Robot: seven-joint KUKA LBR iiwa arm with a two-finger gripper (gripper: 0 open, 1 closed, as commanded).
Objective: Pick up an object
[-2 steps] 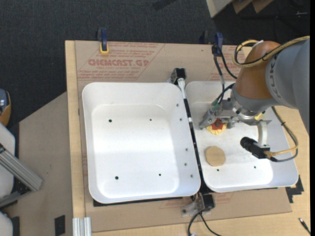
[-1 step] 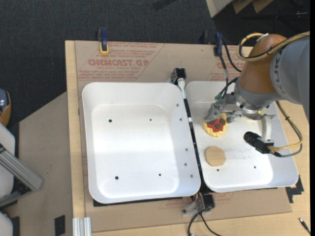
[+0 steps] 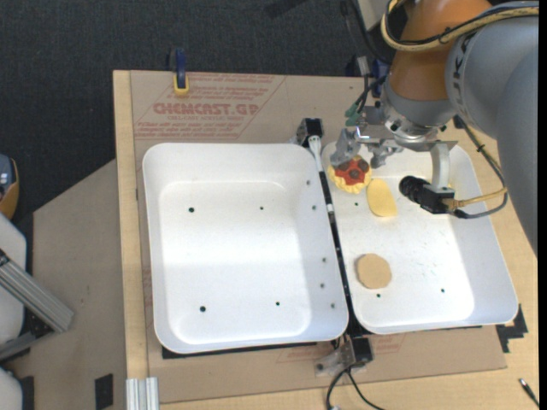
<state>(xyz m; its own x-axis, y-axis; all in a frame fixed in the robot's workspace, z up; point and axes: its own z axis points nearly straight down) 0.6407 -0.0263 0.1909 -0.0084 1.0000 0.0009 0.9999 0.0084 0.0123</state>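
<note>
Two white bins are sitting side by side, the right bin [image 3: 479, 272] holding everything. At its ten o'clock the gripper [image 3: 352, 162] is pinching a red-and-yellow toy [image 3: 351, 176]; a yellow piece [image 3: 382, 200] is lying just beside, a tan disc [image 3: 373, 272] toward six.

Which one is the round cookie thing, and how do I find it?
Look in the right bin, on the arm's side. The cookie lies alone near the wall the two bins share, well toward the camera from the gripper. It is flat, round and tan, unlike the yellow oval piece and the red-and-yellow toy.
</note>
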